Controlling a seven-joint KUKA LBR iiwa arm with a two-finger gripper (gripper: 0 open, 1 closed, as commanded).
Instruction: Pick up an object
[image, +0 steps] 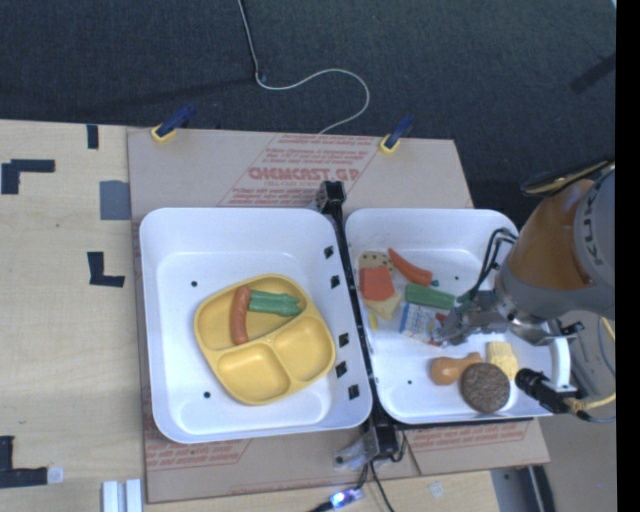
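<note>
The right bin (470, 225) holds several toy foods: an orange-red carrot (409, 267), a tan slice with a red block (377, 283), a green piece (430, 297), a blue-and-white packet (418, 319), an orange drumstick shape (452, 368), a yellow corn piece (501, 354) and a brown round patty (485, 387). My gripper (453, 329) reaches in from the right and hangs low over the packet's right edge, just above the drumstick shape. Nothing is visibly held.
The left bin (175, 250) carries a yellow divided plate (265, 372) with a sausage (240, 314) and a green bean-like piece (274, 304) in its upper compartment. A black divider clip (331, 194) sits between the bins. The arm's grey-orange body (560, 255) covers the right bin's right rim.
</note>
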